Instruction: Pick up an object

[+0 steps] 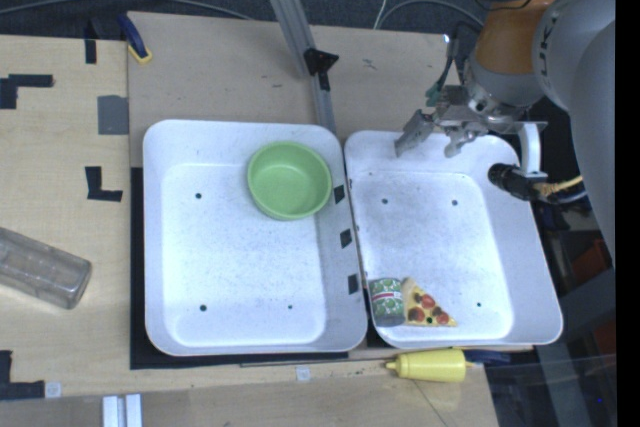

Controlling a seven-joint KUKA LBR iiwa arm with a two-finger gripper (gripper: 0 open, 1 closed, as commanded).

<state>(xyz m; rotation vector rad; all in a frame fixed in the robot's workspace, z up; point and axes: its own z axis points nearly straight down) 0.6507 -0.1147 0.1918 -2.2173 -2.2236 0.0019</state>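
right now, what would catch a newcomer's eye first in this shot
The green bowl stands out, sitting at the far right of the left bin. Next comes the grey arm with its orange band, its gripper hanging with open fingers over the far edge of the right bin. A small pizza slice toy lies at that bin's near left corner, with a yellow bottle just outside it.

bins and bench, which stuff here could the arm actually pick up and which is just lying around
For the job:
- gripper, fingers spread, holding nothing
- green bowl in left bin
- pizza slice toy and small green packet in right bin

Lying about:
- yellow bottle
- clear plastic tube
- blue clip
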